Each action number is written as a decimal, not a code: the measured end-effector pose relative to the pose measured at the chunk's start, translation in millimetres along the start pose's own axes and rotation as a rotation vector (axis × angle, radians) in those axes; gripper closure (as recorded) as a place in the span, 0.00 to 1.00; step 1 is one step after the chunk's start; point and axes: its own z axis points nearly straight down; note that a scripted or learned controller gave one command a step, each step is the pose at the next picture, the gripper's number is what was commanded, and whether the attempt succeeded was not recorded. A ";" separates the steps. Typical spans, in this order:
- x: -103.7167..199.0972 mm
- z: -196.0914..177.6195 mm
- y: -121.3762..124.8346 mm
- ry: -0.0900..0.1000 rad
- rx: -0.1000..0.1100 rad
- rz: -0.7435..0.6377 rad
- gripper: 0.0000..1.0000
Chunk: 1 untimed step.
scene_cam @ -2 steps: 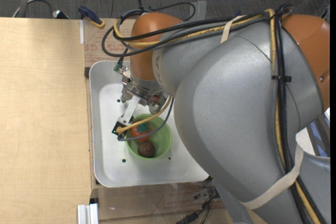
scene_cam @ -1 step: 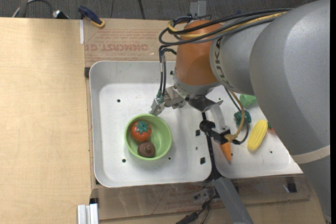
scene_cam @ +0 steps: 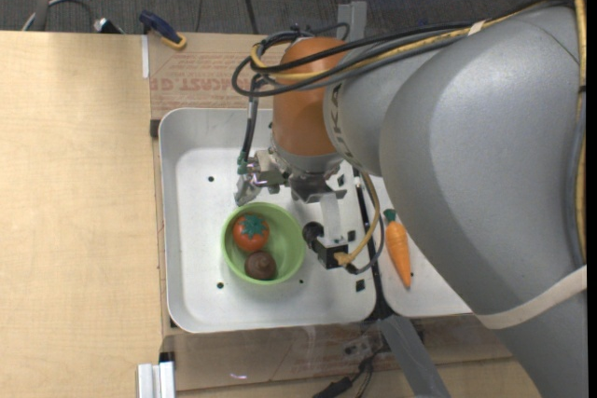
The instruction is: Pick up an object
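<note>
A green bowl (scene_cam: 284, 258) sits in the left white bin (scene_cam: 191, 200), toward its front. Inside the bowl lie a red tomato-like ball with a green top (scene_cam: 250, 232) and a dark brown round object (scene_cam: 261, 267). My gripper (scene_cam: 249, 188) hangs just above the bowl's back-left rim, under the orange wrist band. Nothing shows as held in it. An orange carrot (scene_cam: 399, 253) lies in the right bin, partly covered by the arm.
The grey arm covers most of the right bin (scene_cam: 438, 298) and the back of the left one. A bare wooden board (scene_cam: 75, 200) lies to the left of the bins. Cables and a blue clamp (scene_cam: 160, 28) lie beyond the bench.
</note>
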 end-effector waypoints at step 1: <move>42.5 -104.4 -45.5 -0.001 0.000 0.078 0.00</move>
